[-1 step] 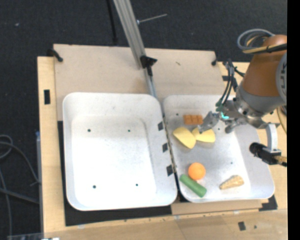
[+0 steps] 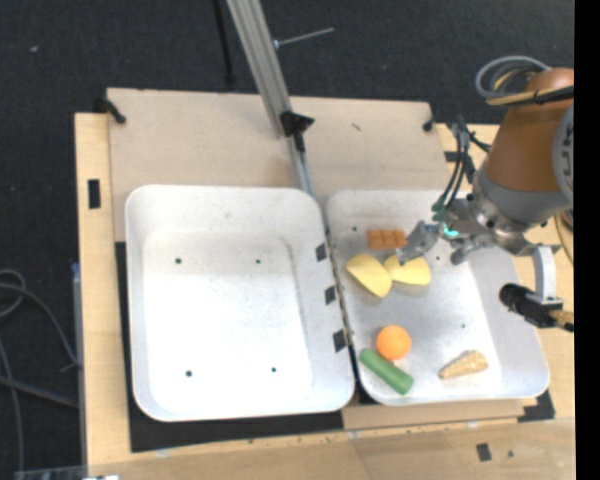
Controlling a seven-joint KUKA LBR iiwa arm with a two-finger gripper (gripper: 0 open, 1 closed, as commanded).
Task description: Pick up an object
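Inside right bin (image 2: 500,373): yellow pieces (image 2: 385,273), orange ball (image 2: 393,343), green cylinder (image 2: 385,371), wafer (image 2: 386,238), wedge (image 2: 463,365); fingers (image 2: 417,249) state unclear.

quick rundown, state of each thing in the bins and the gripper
gripper: low in the right bin, at the yellow pieces
yellow pieces: two, lying side by side, touching
brown block: flat near the back wall
orange ball: resting beside the green piece
green piece: lying at the front left corner
tan wedge: lying apart, front right
right bin: holds all the items
left bin: sits beside it
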